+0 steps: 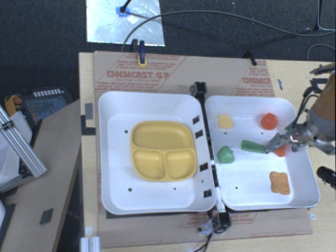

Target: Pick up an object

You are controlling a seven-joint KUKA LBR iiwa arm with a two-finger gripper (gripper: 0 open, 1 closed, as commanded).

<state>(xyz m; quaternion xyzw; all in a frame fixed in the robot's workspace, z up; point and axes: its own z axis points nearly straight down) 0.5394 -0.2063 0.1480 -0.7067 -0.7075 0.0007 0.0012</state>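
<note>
We see the arm [324,105], round and tan-orange near the top with grey under it. Thin dark cables loop beside it. Its pincer [276,143] is small, made of grey and silver metal parts, and comes to a narrow tip.

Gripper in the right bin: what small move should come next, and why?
Probably a short descent. The gripper hovers at the right end of the green stick, beside a small red piece, with nothing visibly held, so lowering onto the stick looks like the nearest pick.
</note>
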